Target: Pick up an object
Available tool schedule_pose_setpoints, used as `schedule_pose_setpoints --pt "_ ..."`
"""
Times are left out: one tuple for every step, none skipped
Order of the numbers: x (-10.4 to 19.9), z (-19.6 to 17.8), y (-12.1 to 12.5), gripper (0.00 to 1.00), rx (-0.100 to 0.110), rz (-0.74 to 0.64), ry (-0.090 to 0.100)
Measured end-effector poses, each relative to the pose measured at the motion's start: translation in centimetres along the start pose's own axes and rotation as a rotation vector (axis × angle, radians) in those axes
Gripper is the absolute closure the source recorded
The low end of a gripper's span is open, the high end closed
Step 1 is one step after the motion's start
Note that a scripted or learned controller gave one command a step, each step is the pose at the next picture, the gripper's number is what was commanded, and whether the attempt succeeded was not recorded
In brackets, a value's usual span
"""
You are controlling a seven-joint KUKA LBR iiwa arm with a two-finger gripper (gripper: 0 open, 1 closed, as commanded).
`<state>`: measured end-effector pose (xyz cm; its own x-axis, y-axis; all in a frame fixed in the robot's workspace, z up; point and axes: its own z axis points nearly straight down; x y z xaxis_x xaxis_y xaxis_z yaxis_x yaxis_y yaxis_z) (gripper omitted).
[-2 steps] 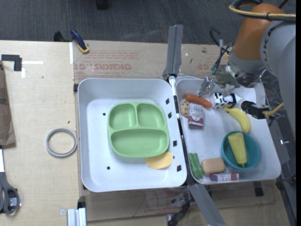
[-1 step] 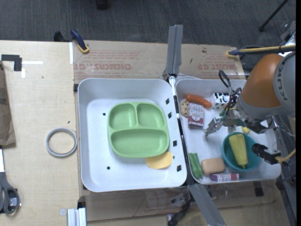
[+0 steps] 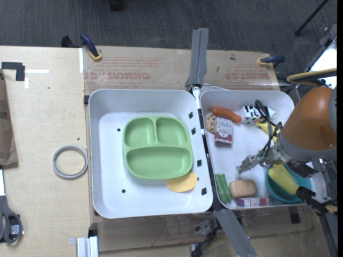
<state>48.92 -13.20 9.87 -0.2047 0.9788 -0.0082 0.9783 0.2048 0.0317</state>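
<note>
1. Camera view, bench: two white bins are sitting side by side, the left bin [image 3: 102, 143] and the right bin [image 3: 236, 98], with a grey divider bar [image 3: 198, 58] running up from where they meet.
2. Left bin: a green divided plate [image 3: 158, 148] is lying flat near its middle. A yellow chip-like piece [image 3: 182, 183] is poking out from under the plate's near edge, touching it.
3. Right bin, far end: an orange carrot-like piece [image 3: 226, 113] is lying at a slant, a cookie [image 3: 210, 123] just beside its left end, a small red carton [image 3: 223, 133] just below both. A black-and-white toy [image 3: 252, 113] is resting to the carrot's right.
4. Right bin, near end: a tan bread-like block [image 3: 242, 188] is sitting beside a green strip [image 3: 222, 189] along the left wall; a small purple box [image 3: 251, 201] is lying against the near wall. A blue bowl [image 3: 286, 191] with a yellow piece [image 3: 282, 178] on it is sitting at the right.
5. Arm [image 3: 313, 125]: reaching in from the right over the right bin, its orange band filling that side.
6. Gripper [image 3: 247, 165]: hanging low above bare bin floor, between the red carton and the bread-like block, apart from both. Nothing is showing between its fingers; whether they are spread or pressed together, I cannot tell.
7. Off the bins, left bench: a grey ring [image 3: 70, 161] is lying flat; scissors [image 3: 9, 225] are resting at the near left edge.
</note>
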Motion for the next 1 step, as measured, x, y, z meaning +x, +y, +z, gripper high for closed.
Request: schedule_pose_setpoints --pt "-5.39 0.99 6.91 0.00 0.033 0.064 0.006"
